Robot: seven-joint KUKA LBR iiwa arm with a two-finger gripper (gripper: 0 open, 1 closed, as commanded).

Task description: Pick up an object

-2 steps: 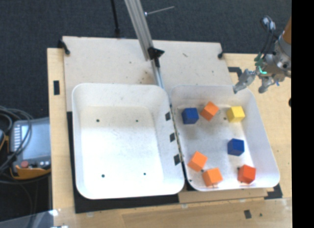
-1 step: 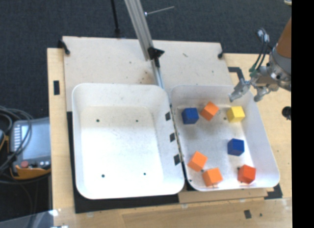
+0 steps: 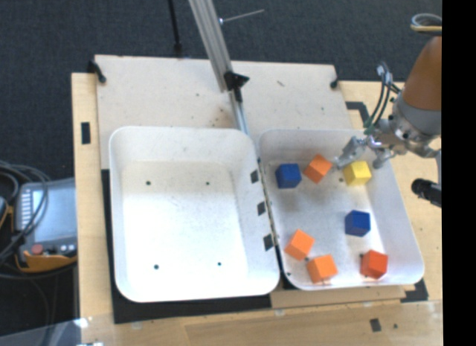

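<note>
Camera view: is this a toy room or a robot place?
Probably a robot lab, not a playroom. A grey robot arm reaches over a white bin of colored blocks like the yellow block, on a bench with a metal pole and a controller beside it.

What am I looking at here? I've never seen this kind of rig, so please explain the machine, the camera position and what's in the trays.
One camera looks down at a slant on a bench with two shallow white bins. The arm, grey and orange, reaches in from the right; its gripper hangs over the right bin, right by a yellow cube. Whether it grips that cube cannot be told. The same bin also holds two blue cubes and four orange ones. The left bin sits beside it.
</note>
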